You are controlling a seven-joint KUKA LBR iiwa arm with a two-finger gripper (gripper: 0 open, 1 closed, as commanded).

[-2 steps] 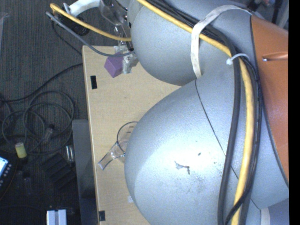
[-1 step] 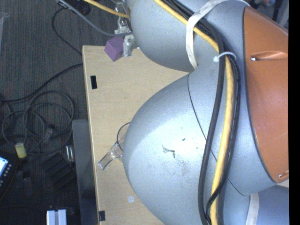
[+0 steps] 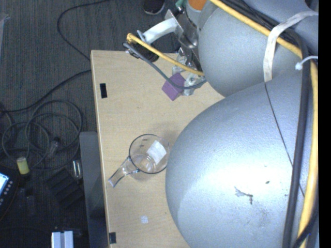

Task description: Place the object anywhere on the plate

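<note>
1. Upper centre of view: gripper point(image 3: 186, 86), over the far part of a pale wood tabletop point(image 3: 129, 118). Open or closed can't be told, w/ arm bulk in the way.
2. Right at the gripper tip, on its view-left side: purple block point(image 3: 172, 86), touching it or nearly so. Can't confirm it's clamped. Sits tilted, one corner pointing down-left. Resting on the wood or lifted off it is unclear.
3. Well below the gripper in view, a bit to view-left: clear glass measuring cup point(image 3: 147, 156), upright on the tabletop. Its handle point(image 3: 117, 177) sticks out away from the gripper, toward lower left.
4. Inside the cup, on the side nearer the gripper: a white bit point(image 3: 157, 151) — type of obj not readable.
5. Well to view-left of the gripper, approx level w/ it: small black mark point(image 3: 103, 90) on the tabletop.
6. Below and right of the gripper: grey arm point(image 3: 232, 180), large in the foreground, covering the tabletop's right side.
7. Far left of the gripper, past the tabletop edge: dark floor point(image 3: 41, 45) w/ loose black cables point(image 3: 51, 123).
</note>
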